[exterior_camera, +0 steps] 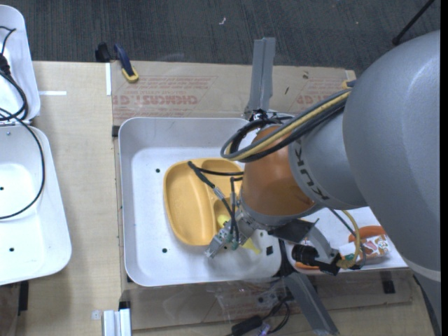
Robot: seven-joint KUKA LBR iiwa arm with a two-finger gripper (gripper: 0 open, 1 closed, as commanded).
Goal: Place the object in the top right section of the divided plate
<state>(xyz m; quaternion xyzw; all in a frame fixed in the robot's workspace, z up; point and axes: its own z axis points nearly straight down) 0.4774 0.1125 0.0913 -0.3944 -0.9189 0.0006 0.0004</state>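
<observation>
A yellow divided plate (190,203) lies in the white bin (140,187), with its large left section bare and its right part hidden under my arm. My gripper (222,242) hangs low over the plate's lower right edge, its metal fingers pointing down and left. A small yellow-green piece (224,222) shows just above the fingers, beside the plate's rim; I cannot tell whether it is held. The orange wrist band (276,180) covers the plate's right sections.
A second white bin (28,201) sits at the left with a black cable (21,103) looping over it. A grey upright post (263,68) stands behind the bin. A small orange and white item (371,247) lies at the right, beside black and orange parts.
</observation>
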